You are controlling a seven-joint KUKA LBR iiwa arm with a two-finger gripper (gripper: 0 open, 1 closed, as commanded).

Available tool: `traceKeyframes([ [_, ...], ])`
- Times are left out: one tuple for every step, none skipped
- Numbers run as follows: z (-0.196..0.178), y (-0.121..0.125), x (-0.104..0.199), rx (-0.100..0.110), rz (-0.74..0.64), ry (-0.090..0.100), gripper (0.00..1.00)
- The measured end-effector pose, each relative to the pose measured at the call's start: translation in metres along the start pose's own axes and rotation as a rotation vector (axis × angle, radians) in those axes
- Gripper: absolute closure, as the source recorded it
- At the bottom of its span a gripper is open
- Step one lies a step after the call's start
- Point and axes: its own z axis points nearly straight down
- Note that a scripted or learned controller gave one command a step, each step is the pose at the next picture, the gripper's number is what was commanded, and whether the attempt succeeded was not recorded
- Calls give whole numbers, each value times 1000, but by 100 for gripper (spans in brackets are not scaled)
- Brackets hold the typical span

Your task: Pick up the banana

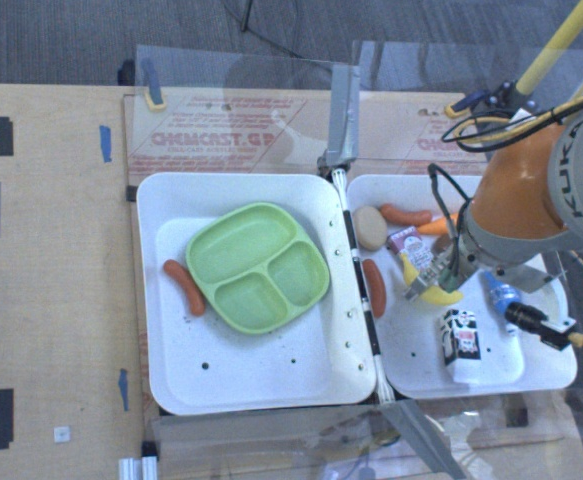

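Note:
The banana [439,292] is a yellow piece lying in the right bin [411,368], near its middle; only its lower curve and a strip on the left show. My gripper [449,270] hangs right over it, at the end of the grey and orange arm [516,193] that comes in from the right. The gripper body hides the banana's upper part and the spot where the two meet.
Around the banana lie a pink packet [409,245], a beige egg [371,227], two orange carrots [407,213], a red sausage [375,286], a milk carton [461,342] and a blue bottle [499,294]. The left bin [171,368] holds a green divided plate [259,266] and another sausage [184,286].

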Motion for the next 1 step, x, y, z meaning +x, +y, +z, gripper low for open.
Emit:
traceKeyframes([
  [-87, 94, 18, 8, 56, 5, 100],
])
